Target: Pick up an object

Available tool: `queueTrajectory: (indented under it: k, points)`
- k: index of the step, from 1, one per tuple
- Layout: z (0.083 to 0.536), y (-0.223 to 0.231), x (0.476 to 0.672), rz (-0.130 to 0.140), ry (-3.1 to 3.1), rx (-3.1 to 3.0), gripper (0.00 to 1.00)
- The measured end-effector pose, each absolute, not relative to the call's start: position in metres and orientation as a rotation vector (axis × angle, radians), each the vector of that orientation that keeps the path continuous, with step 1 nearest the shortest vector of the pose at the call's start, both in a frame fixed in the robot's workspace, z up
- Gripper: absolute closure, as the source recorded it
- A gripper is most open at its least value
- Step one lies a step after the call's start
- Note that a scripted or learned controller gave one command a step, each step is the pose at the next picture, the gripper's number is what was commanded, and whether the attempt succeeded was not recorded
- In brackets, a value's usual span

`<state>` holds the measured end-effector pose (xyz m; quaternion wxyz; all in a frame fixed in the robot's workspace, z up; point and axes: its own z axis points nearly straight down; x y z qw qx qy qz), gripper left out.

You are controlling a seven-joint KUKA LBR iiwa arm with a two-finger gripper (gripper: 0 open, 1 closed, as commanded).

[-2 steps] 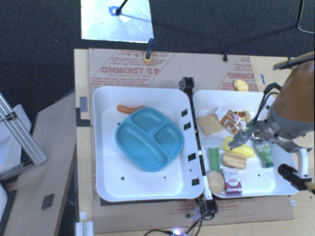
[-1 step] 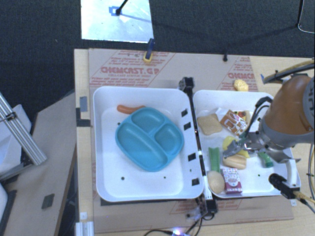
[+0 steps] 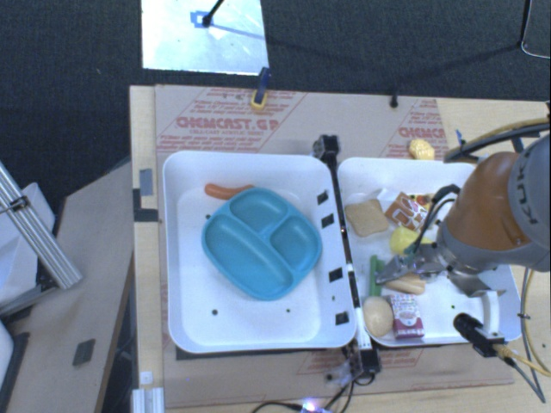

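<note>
Two shallow white bins sit side by side on the cardboard-covered surface [image 3: 224, 123]. In the left bin [image 3: 185, 231] lies a light blue, divided plastic plate [image 3: 261, 243], tilted on its corner, with an orange carrot-shaped toy [image 3: 225, 190] just beyond its upper left edge. The right bin [image 3: 362, 172] holds a tan slice of toy bread [image 3: 368, 218], a red and white packet [image 3: 406, 207], a round yellow-green fruit [image 3: 403, 239], a green strip [image 3: 376, 272], a pale egg-shaped piece [image 3: 377, 315] and a red wrapped packet [image 3: 406, 317]. The grey arm with its orange band [image 3: 486, 205] reaches over this bin. Its end effector [image 3: 405, 271] hangs low among the items, its metal tips over a tan oblong piece [image 3: 410, 285] just below the yellow-green fruit; whether it is open or closed cannot be made out.
</note>
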<state>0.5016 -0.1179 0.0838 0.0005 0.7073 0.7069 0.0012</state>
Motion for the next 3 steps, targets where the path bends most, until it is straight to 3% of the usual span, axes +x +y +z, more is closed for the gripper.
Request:
queueTrajectory:
  k: [1,3]
  points:
    - [0.097,-0.118,0.503,0.008,2.219,2.218,1.00]
    - [0.195,-0.106,0.518,0.006,2.224,2.212,1.00]
